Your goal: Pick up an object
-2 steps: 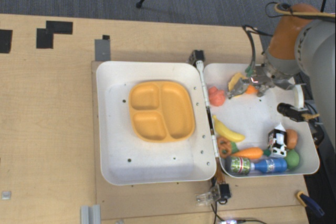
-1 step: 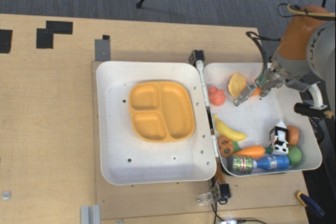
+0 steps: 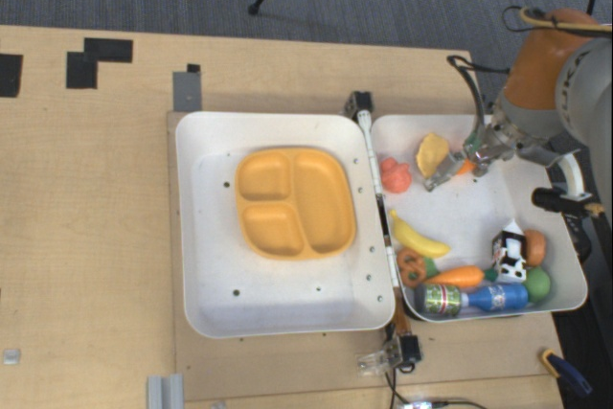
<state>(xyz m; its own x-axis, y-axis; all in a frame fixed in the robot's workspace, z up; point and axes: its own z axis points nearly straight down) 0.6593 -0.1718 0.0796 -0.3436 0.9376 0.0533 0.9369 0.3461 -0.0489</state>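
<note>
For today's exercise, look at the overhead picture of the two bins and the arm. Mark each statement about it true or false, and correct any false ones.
1. The orange divided plate lies in the left bin. True.
2. The banana lies on the orange divided plate. False: it lies in the right bin, near the wall between the bins.
3. The tool is over the right bin, near the yellow piece. True.
4. The bottle stands upright. False: it lies on its side along the right bin's near edge.
5. The pink toy lies in the left bin. False: it lies in the right bin.
</note>
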